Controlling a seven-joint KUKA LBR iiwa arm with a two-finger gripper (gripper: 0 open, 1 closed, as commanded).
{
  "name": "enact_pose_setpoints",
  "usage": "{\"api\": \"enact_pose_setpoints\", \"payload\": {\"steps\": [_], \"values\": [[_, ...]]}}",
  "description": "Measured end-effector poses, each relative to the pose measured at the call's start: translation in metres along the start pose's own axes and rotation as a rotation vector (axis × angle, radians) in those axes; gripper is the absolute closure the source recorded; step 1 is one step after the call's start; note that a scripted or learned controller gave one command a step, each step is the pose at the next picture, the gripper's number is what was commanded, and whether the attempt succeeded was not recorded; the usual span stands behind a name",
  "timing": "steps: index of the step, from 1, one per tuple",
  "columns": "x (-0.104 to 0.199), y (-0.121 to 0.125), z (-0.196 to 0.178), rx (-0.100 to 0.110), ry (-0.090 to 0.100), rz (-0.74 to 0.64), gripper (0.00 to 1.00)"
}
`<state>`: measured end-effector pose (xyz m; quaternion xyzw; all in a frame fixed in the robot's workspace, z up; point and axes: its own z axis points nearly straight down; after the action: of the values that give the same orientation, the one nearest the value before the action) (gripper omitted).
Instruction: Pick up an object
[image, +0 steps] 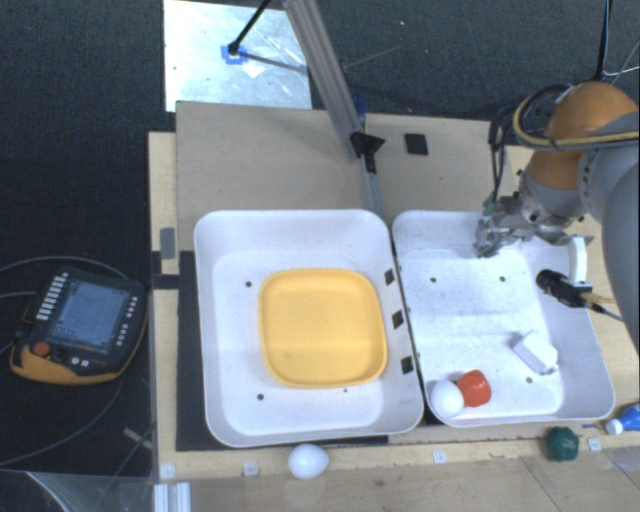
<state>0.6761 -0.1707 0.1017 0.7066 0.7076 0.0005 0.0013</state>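
- One gripper hovers over the right bin's upper edge, upper right of frame; nothing shows between its fingers, though I can't tell their spread.
- Candidates lie toward the lower right: white block, long axis slanting down-right; orange cup touching a white ball in the bin's bottom-left corner.
- Left bin carries a yellow plate, farther off.

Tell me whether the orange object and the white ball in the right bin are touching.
Touching: the camera view shows the orange object pressed against the white ball, no gap between them.
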Motion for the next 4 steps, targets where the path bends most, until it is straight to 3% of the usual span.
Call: {"api": "enact_pose_setpoints", "payload": {"steps": [3,4], "values": [[-0.012,0.008,-0.162,-0.003,0.0,0.001,1.0],[0.039,-0.005,-0.169,0.0,0.002,-0.003,1.0]]}}
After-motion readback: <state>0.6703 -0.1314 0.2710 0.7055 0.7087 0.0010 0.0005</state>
